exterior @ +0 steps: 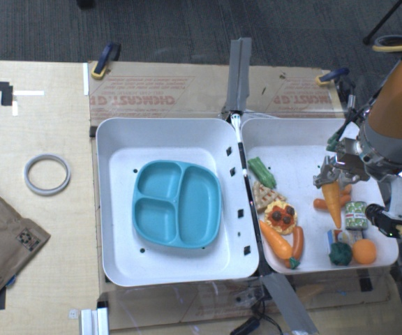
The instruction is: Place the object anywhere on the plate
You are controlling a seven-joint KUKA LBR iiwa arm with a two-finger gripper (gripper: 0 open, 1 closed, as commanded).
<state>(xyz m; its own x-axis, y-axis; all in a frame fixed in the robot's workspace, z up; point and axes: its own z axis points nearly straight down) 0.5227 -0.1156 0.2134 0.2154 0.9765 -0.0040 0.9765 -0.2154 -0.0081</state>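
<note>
The object in play looks to be the orange cone [334, 202] — carrot-like, or an ice-cream cone — lying in the right bin [285, 142], its broad end toward the gripper [331, 175] and its tip pointing down toward a small green-and-white carton [356, 216]. The gripper sits right over that broad end, touching or very nearly so; whether it is clamped on the cone, or stands apart or together, cannot be told from this slanted view, so the cone cannot be counted as held.

Close around it lie a small orange piece [319, 204] just to the left, an orange ball [363, 251] and a dark green broccoli-like piece [340, 254] below. Further left in the same bin sit a green pod [262, 172], a waffle with berries [280, 215], a carrot [276, 241] and a sausage [297, 239].

The blue plate [178, 204], three compartments, rests in the left bin [110, 208] on the table [33, 117], well apart from the cone.

The risks, as I judge them: a tapered, smooth cone gripped near its wide end may squirt out or hang tilted and drop on the way; the carton touching its tip could be dragged along; and the carry must cross the two bin walls in the middle — a low pass would knock the cone loose short of the plate.
</note>
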